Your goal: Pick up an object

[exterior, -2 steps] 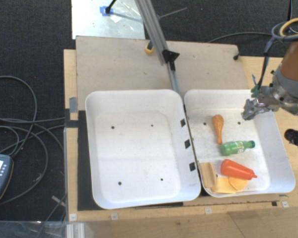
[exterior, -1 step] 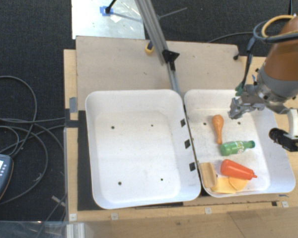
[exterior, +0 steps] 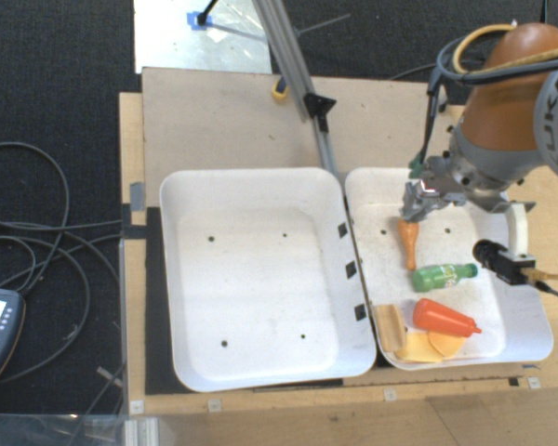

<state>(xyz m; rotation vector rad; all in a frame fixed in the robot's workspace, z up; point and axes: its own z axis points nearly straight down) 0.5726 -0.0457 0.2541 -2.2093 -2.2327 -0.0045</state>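
Note:
In the right bin (exterior: 530, 333) lie an orange carrot (exterior: 408, 242), a green bottle (exterior: 444, 275) on its side, a red-orange cone-shaped toy (exterior: 444, 317), a yellow flat piece (exterior: 434, 346) and a tan block (exterior: 390, 327). My gripper (exterior: 417, 204) hangs low over the bin's far part. It is right at the carrot's upper end, and I cannot tell whether it touches it. The grey and orange arm (exterior: 516, 91) reaches in from the right above it.
The left bin (exterior: 181, 203) stands beside the right one. A grey pole (exterior: 293, 54) slants down to the gap between the bins. A black and white fitting (exterior: 502, 254) sits at the right bin's right side. Cables lie on the floor at left.

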